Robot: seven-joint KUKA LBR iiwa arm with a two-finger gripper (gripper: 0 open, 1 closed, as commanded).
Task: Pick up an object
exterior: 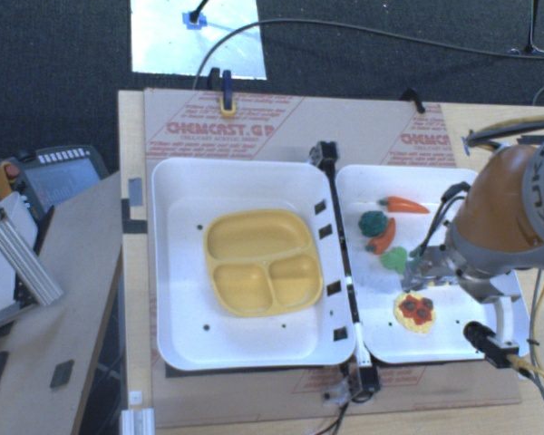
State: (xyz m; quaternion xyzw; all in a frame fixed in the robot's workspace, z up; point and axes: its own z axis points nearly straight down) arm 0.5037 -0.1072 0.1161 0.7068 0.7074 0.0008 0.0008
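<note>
Toys lie in the right bin (503, 175): a carrot (404, 206), broccoli (374, 222), a green piece (394, 259), a pizza (415, 311) near its front edge. All look light, stiff, smooth. The hand (419, 276) hovers between green piece and pizza; its opening I cannot tell. The flat pizza needs an edge grip.

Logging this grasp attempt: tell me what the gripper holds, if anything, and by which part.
It cannot be told. The gripper sits low in the right white bin, beside the small green toy vegetable and above the yellow pizza-like toy with red toppings; nothing visibly sits in it.

In the right bin (367, 347): carrot (404, 206) at top, broccoli (373, 222), chili (383, 235), green piece (395, 259), pizza (415, 312) lowest.
</note>
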